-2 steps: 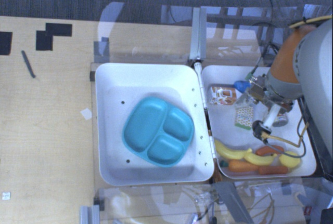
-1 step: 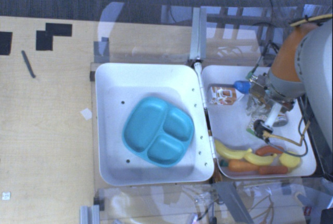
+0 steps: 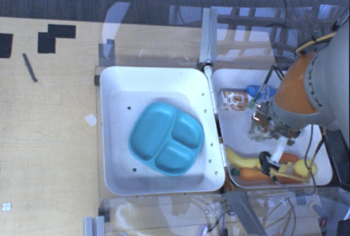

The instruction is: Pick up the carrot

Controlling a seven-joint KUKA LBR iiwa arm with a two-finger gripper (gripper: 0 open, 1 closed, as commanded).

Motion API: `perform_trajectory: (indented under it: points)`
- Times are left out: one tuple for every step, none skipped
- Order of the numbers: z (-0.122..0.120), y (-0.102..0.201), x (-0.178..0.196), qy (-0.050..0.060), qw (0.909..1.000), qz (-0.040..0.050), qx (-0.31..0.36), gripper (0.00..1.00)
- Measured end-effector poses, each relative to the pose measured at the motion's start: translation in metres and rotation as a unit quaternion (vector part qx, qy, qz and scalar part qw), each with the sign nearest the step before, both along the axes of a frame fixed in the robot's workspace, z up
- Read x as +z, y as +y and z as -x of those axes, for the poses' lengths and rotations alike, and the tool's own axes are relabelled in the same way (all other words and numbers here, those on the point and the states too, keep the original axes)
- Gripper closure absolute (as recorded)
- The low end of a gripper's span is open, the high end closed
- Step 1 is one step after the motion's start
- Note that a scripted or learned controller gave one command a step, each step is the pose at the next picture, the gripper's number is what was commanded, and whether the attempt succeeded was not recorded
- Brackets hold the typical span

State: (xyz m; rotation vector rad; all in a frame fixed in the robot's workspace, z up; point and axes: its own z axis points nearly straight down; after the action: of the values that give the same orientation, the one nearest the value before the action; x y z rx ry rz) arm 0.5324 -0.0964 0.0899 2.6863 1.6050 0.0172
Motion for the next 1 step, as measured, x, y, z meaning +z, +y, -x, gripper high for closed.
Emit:
perform_trajectory:
  points:
    - [0.0454,-0.0189,0.0945,0.009,0.9992,-0.0024,0.039,1.00]
